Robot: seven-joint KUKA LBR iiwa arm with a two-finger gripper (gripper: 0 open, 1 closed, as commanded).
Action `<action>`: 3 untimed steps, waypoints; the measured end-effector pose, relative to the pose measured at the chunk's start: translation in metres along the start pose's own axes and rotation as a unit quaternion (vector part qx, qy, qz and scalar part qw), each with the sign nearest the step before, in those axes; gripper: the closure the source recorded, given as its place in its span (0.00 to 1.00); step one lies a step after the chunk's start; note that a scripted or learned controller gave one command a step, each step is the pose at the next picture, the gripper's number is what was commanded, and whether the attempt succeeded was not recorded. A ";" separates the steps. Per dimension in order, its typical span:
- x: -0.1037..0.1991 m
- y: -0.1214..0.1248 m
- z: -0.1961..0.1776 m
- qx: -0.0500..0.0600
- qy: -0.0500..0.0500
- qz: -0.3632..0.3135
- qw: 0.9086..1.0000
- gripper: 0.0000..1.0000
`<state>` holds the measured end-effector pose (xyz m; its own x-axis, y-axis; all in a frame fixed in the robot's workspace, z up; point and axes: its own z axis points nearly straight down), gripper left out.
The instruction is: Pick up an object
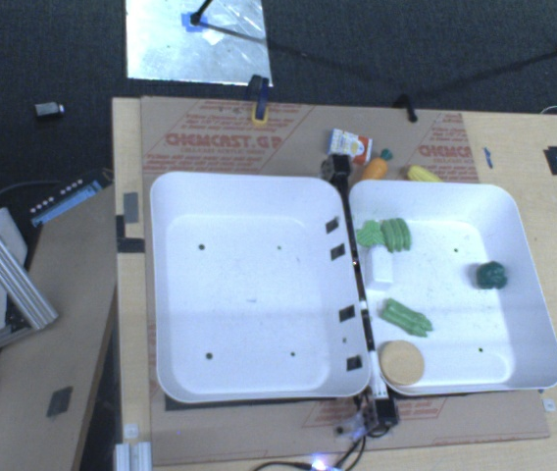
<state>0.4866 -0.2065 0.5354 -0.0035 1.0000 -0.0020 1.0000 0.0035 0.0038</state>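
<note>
The right bin (519,263) holds several small objects. A light green leafy piece (384,234) lies near its upper left, with a white flat piece (381,267) just below it. A green ridged vegetable (405,317) sits lower down. A tan round disc (402,361) rests at the bin's lower left corner. A dark green ball (491,276) sits toward the right side.
The left bin (249,292) stands beside the right one. Behind the bins, on the cardboard, lie an orange carrot-like toy (376,168), a yellow toy (422,175) and a small white and red item (347,144). A yellow and blue clamp (258,100) sits at the board's back edge.
</note>
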 end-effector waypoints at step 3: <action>0.023 0.000 0.000 0.000 0.000 0.001 1.000 1.00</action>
<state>0.4863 -0.1839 0.5354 -0.0024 1.0000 -0.0019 1.0000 0.0024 0.0033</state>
